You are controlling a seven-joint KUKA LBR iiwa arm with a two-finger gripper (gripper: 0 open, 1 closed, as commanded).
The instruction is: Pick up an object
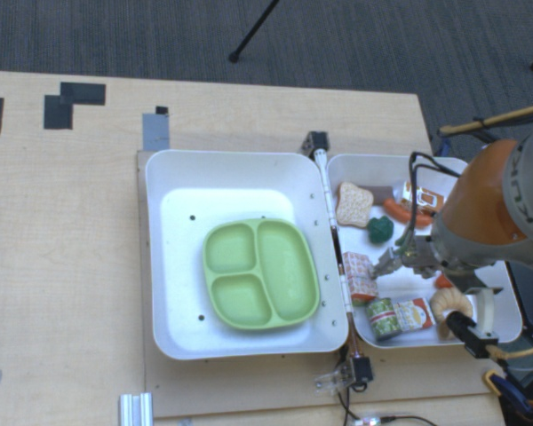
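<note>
My gripper (388,263) hangs low over the middle of the right bin (513,327), reaching in from the right. Just to its left lies a red and white packet (359,275). A green broccoli piece (379,229) sits just above the gripper, with a slice of bread (354,204) and an orange carrot (396,209) further back. In front of the gripper lie a green can (384,319), an orange-printed packet (417,311) and a beige pastry (450,303). Nothing visibly sits in the gripper.
The left bin (173,238) holds a green divided plate (261,273). The arm's orange band and grey body cover the right part of the right bin. A small red thing (442,281) peeks out beside the arm.
</note>
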